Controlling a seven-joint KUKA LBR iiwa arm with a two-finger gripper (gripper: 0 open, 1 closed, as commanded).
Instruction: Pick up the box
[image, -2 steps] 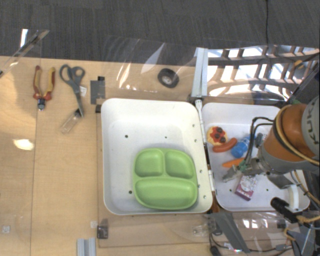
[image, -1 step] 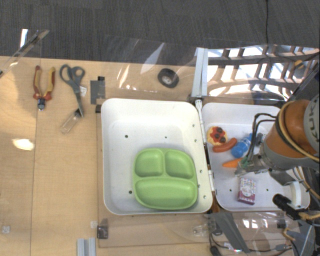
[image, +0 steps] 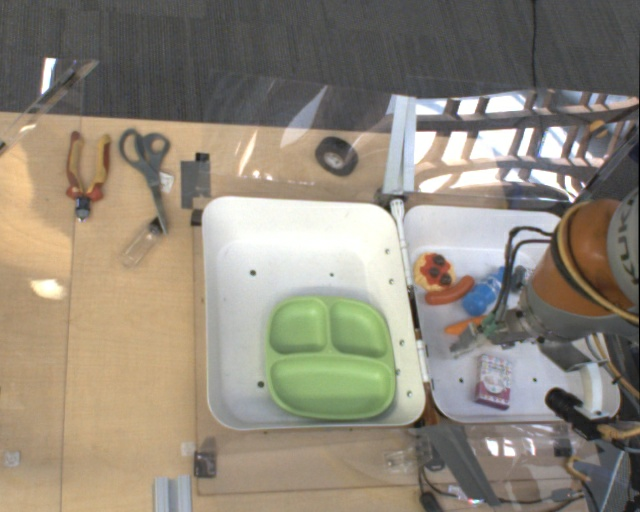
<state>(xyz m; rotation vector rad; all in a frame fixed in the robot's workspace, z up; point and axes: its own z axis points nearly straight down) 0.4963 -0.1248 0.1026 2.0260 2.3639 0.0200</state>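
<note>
A: Where's the gripper (image: 478, 338) sitting rn?

B: It's hanging over the right bin (image: 530, 228), arm (image: 590, 270) coming in from its rear w/ the orange band just behind the wrist. Fingers are pointing toward the bin divider, low over the floor.

A: Open or closed? Holding anything?

B: Can't tell how wide it's standing, the tips are blurring into the clutter around them. Nothing is showing between them, so I'm not calling a hold.

A: And the box (image: 494, 381)?

B: Pinkish box, lying flat on the bin floor just beside the gripper, on its near-edge side, apart from the tips. Looks like it's resting free.

A: So progress?

B: Judging it early: the approach is looking mostly done, but grasp + lift are both still waiting. It's needing to shift toward the box, close on it, raise it.

A: Other stuff near the tips?

B: A small orange piece (image: 456, 326) right by them, a red sausage-like toy (image: 449, 291) and a round red/yellow item (image: 433, 267) further ahead, something blue (image: 484, 296) off to the far-edge side. Beyond the divider, a green tray (image: 330, 357) is sitting in the left bin (image: 300, 225).

A: Hidden bits?

B: Wrist is covering part of the right bin's floor, box print is too small to read, blue item unclear.
</note>
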